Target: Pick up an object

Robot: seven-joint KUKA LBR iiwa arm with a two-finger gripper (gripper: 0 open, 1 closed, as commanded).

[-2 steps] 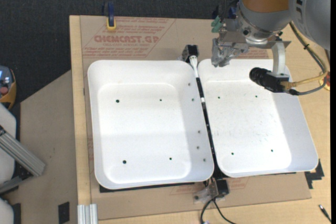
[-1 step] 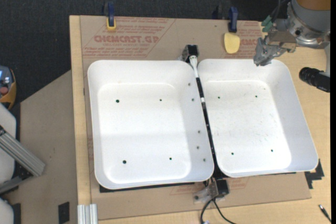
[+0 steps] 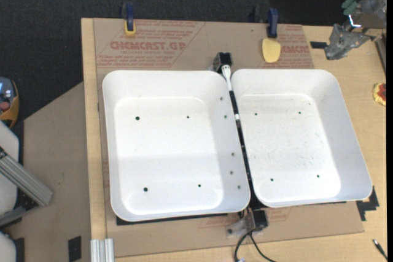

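Small pale-yellow rounded object (image 3: 271, 50), probably light, best grasped across its sides; grey two-finger gripper (image 3: 341, 41), opening indeterminable.

Gripper (image 3: 344, 40) small at right edge, arm cut off.

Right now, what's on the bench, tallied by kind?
White bins: 2, left and right
Blue clamps at the board's far edge: 2, and
Yellow piece beside the right clamp: 1
Total: 5
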